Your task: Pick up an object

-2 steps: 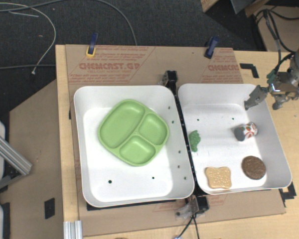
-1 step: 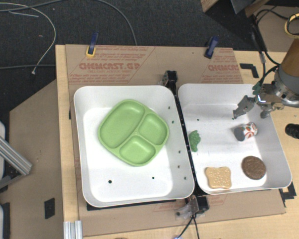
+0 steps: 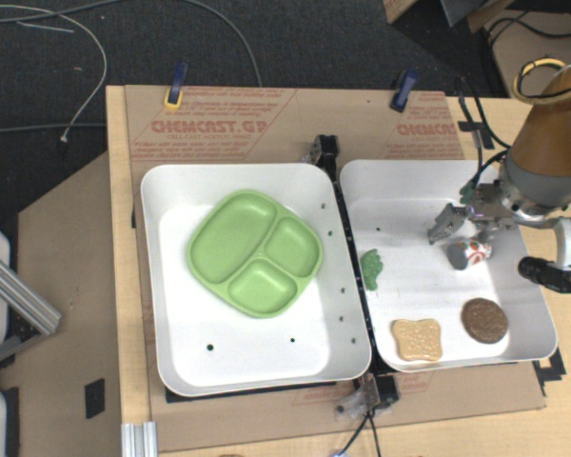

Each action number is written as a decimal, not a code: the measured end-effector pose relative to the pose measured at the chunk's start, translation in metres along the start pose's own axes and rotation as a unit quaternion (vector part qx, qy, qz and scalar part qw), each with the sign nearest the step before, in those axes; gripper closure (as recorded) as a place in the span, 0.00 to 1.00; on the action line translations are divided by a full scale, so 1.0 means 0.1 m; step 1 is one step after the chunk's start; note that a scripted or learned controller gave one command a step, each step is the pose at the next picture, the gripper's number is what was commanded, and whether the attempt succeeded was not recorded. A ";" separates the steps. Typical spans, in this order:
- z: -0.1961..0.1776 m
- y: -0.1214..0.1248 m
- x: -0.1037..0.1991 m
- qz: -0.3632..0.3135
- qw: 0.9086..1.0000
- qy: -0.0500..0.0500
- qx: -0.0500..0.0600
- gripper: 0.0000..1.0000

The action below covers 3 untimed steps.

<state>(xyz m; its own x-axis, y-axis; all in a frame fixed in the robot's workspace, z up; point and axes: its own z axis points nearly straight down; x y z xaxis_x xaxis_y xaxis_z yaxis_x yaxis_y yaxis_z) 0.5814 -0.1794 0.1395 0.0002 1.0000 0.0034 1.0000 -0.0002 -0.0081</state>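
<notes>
Two white bins sit side by side on the surface [image 3: 76,255]. The left bin [image 3: 171,350] holds a green divided plate [image 3: 255,252]. In the right bin [image 3: 400,208], the gripper [image 3: 454,239] hangs low, fingers spread, with a small red-and-white object [image 3: 476,251] just beside it. A green leafy piece [image 3: 371,268] lies near the left wall; a toast slice [image 3: 417,339] and brown cookie [image 3: 483,320] lie near the front rim

Dark carpet [image 3: 67,84] — cardboard-topped bench [image 3: 266,112], loose cables [image 3: 86,36].
</notes>
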 end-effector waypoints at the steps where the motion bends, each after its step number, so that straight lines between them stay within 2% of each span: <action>1: 0.33 0.04 0.00 -0.002 1.000 -0.003 -0.010 0.00; 2: 0.26 0.02 0.00 -0.001 1.000 -0.002 -0.006 1.00; 3: -0.29 0.13 -0.04 -0.001 1.000 -0.003 -0.008 1.00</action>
<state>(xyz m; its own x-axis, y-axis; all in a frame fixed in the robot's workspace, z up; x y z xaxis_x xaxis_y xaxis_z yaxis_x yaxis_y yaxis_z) 0.5948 -0.1831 0.1683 -0.0010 1.0000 -0.0022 1.0000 0.0010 0.0072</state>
